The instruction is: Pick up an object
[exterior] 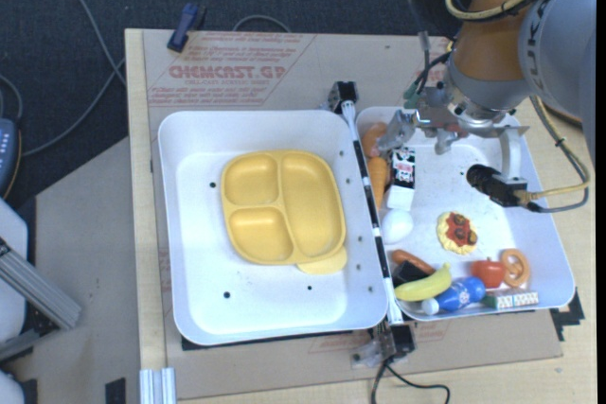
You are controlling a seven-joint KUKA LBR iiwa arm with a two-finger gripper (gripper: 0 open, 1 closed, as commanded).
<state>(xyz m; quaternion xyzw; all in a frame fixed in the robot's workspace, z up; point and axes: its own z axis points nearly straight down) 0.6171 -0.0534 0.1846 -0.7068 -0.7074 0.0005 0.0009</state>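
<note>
Claw [422, 130] spread wide, empty, above small white-black carton [403, 171] just right of orange carrot [378, 177]; the carton looks light, stiff; pinch its flat sides.

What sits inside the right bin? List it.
Inside the right bin: a banana, a pizza slice, a pretzel, a white egg, a blue bottle and a carrot. The end effector hangs above the bin's far end and covers whatever lies beneath it.
</note>
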